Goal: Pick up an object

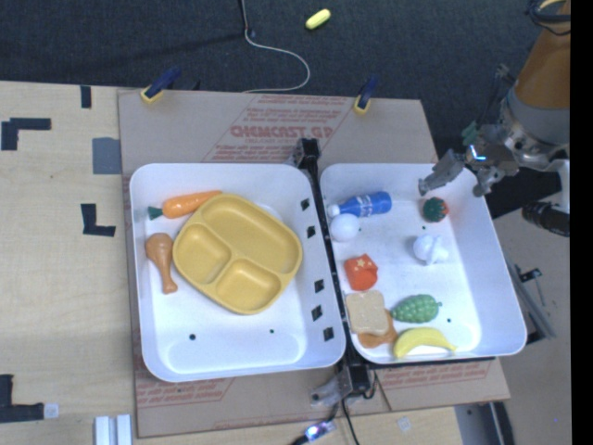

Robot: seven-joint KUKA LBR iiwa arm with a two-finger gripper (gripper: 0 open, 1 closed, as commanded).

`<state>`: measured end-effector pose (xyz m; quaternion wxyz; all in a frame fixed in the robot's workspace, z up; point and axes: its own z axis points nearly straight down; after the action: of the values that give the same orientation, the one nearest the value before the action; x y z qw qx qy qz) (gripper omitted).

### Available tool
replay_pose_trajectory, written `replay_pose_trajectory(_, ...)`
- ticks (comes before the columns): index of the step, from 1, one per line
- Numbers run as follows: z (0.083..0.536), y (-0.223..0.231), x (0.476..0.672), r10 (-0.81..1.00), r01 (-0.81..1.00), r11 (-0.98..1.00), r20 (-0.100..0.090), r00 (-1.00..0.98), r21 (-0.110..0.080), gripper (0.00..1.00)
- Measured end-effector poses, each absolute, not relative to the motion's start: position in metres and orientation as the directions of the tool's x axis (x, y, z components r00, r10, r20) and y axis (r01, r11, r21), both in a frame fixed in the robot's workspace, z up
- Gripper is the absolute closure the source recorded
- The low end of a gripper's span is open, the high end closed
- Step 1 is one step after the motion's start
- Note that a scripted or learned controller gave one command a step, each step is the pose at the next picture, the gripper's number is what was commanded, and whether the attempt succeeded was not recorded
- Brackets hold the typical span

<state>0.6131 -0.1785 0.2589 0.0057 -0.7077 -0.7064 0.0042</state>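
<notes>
The gripper is being held open and empty above the right bin; the nearby green ball should be straddled squarely before closing.

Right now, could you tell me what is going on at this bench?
The arm's gripper hovers over the top right corner of the right bin, above a small red and green toy, with nothing visibly held. That bin also holds a blue bottle, tomato, bread slice and banana. The left bin holds a yellow divided tray, carrot and drumstick.
</notes>
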Motion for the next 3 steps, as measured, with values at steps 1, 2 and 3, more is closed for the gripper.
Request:
replay_pose_trajectory(1,0.267,-0.178,0.615,1.0,1.0,0.001,0.0,-0.001,-0.001,0.0)
replay_pose_trajectory(2,0.202,-0.179,0.616,1.0,1.0,0.001,0.0,-0.001,-0.008,0.0)
replay_pose_trajectory(3,0.14,-0.184,0.609,1.0,1.0,0.001,0.0,-0.001,-0.009,0.0)
